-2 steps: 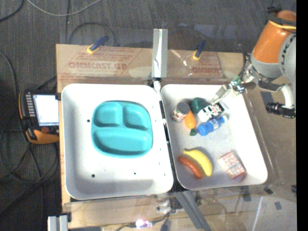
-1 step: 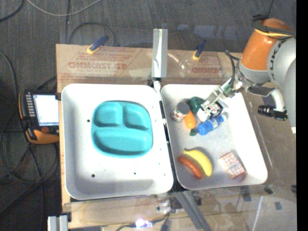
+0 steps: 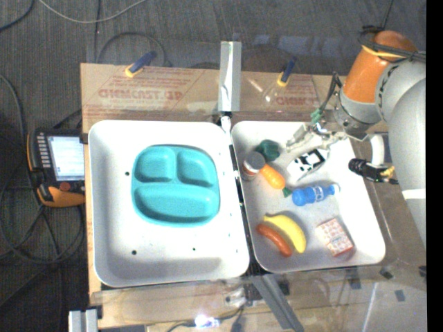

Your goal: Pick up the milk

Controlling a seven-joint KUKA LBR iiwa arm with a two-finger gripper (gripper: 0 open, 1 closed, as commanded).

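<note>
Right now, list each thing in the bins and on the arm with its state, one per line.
Milk carton: lying in the right bin, under the gripper.
Blue bottle: on its side.
Banana: flat, touching the sausage.
Carrot: lying flat.
Snack box: flat.
Teal tray: upright in the left bin.

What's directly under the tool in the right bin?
The tool is over a white carton with black markings, probably the milk, at the right bin's far side. The carton's upper end is covered by the tool, so any contact there can't be judged.
</note>
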